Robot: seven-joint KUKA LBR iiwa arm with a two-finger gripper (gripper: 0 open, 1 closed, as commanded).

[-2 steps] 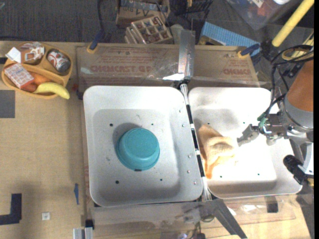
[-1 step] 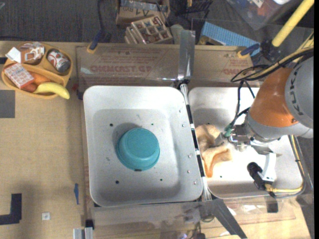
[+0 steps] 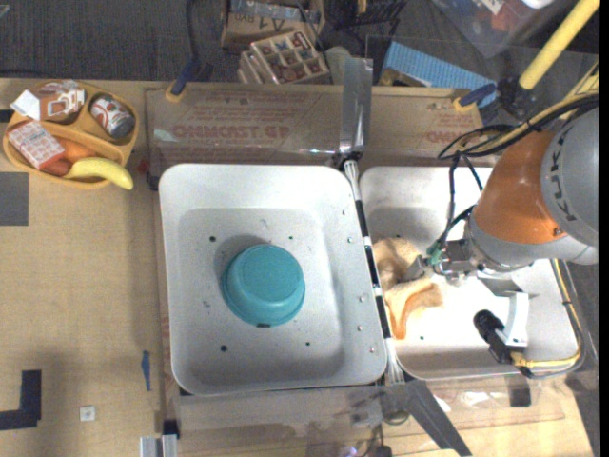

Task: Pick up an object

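Note:
An upturned teal bowl (image 3: 265, 284) sits in the middle of the left bin (image 3: 190, 208). In the right bin (image 3: 409, 198), against its left wall, lies a pale tan lumpy object (image 3: 392, 255). Just in front of it lies a tan piece with an orange edge (image 3: 412, 303). My gripper (image 3: 441, 262) hangs low over the right bin, right beside these two tan things, at their right edge. The wrist hides its tips.
A yellow tray (image 3: 57, 165) with a banana, cans and small boxes stands on the bench at the far left. A cardboard wall (image 3: 247, 127) runs behind both bins. The arm's orange band (image 3: 514, 208) covers the right bin's far right part.

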